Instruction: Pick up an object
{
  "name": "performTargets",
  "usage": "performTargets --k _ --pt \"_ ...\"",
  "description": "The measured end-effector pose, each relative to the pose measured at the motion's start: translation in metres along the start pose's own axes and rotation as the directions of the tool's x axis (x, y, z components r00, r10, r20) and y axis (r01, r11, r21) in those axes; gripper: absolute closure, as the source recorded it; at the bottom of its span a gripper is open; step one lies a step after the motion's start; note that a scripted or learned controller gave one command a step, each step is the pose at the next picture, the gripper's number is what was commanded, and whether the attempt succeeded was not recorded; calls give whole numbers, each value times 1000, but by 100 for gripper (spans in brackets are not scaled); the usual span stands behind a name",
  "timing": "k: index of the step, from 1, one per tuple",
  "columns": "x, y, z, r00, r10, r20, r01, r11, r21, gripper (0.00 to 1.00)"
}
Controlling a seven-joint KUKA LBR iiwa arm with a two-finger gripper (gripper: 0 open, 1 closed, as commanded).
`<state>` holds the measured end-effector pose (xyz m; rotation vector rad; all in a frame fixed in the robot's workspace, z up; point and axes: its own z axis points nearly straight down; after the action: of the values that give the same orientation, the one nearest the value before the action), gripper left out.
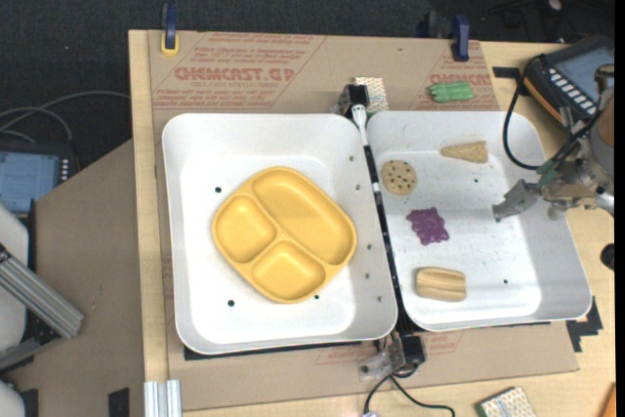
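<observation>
From my remote seat, here's how the bench looks. The left bin [186, 210] has just a yellow divided plate [283, 232] sitting roughly in its middle, three compartments, tilted a bit relative to the bin walls. The right bin [557, 293] holds all the small stuff: a round cookie [397, 177] near its upper left, a tan wedge piece [466, 151] toward the top, a purple grape bunch [428, 226] around the center-left, and a bread roll [440, 283] lower down, near the bottom wall. All four are well apart from each other.

The gripper [514, 201] comes in from the right edge of the frame and hangs over the right half of the right bin, to the right of the grape bunch and below the wedge. Nothing is between its fingers as far as I can see, and it's not touching any of the items. Whether it's spread or pressed together, I honestly can't tell from this angle.

Outside the bins, a green toy [451, 92] lies on the cardboard sheet [244, 73] above the right bin, near a blue clamp [460, 37].
</observation>
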<state>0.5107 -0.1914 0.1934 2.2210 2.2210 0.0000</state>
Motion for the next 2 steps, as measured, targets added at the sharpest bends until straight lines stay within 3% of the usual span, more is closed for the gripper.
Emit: performTargets --k 1,2 --pt "29 95 108 1000 -7 1 7 1000 -6 0" --pt "22 152 112 1000 3 -1 -3 1000 26 0"
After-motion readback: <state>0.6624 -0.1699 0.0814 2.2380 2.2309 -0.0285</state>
